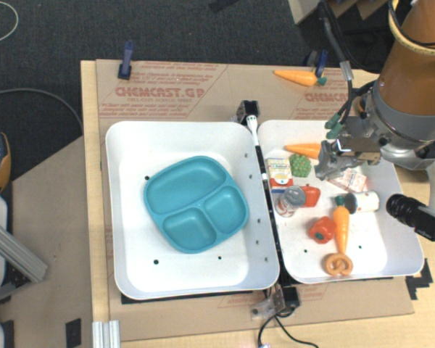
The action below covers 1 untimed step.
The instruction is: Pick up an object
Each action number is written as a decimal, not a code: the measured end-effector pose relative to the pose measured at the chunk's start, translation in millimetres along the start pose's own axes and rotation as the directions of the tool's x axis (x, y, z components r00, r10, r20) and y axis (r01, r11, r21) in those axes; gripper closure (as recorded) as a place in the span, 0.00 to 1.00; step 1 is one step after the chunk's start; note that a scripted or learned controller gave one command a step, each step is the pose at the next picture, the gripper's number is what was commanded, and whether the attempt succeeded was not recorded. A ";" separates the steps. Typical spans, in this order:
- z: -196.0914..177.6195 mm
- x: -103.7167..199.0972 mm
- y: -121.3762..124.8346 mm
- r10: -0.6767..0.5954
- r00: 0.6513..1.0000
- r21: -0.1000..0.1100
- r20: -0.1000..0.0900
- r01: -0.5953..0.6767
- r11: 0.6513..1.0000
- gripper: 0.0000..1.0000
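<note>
White bins: 2 shallow bins sit side by side on a cardboard-topped table [203, 85]; the left bin [130, 216] and the right bin [391, 259].
Nearest items: at the near edge of the right bin lies a tan pretzel-shaped piece [338, 264], with an upright orange carrot [341, 225] and a red pepper [321, 229] just above it.
Middle of right bin: a small clear jar [290, 199] and a red toy piece [309, 195] are packed close together, beside a printed carton [278, 171] and a green broccoli [300, 165].
Left bin: holds 1 teal divided plate [196, 203], well apart from the cluttered bin.
Pincer: the pincer [336, 167] hangs low over the far part of the right bin; whether it is spread or closed cannot be told, and nothing is seen held.
Likely target: a second carrot [304, 149] lies just beside the pincer on its left, and a white packet [354, 182] lies right below it.
Risk: items crowd together here, so a descent could land between 2 things, nudge the carrot aside, or pinch only the packet edge and slip.
Far table: a third carrot [296, 77] lies outside the bins, near a blue clamp [320, 62].
</note>
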State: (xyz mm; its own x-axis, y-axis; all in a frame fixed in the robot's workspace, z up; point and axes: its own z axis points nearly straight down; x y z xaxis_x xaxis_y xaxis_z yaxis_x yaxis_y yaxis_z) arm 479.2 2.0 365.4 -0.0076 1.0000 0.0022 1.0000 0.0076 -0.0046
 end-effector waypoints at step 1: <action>-19.9 59.4 0.7 0.000 1.000 -0.009 0.001 0.000 1.000 1.00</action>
